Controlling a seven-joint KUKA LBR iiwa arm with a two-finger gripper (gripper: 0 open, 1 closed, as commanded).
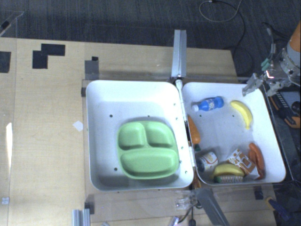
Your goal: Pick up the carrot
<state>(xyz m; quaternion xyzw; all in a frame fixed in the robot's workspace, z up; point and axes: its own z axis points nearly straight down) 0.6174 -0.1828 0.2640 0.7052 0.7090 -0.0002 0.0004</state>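
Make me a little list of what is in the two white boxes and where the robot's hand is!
left bin: a green divided plate
right bin: carrot, bottle, bananas, other bits
carrot: lies against the right bin's left wall
blue bottle: on its side, near the far wall
yellow banana: far right part of the bin
second banana: near front wall
gripper: above the right bin's far right corner, away from the carrot
carrot picked up: not yet
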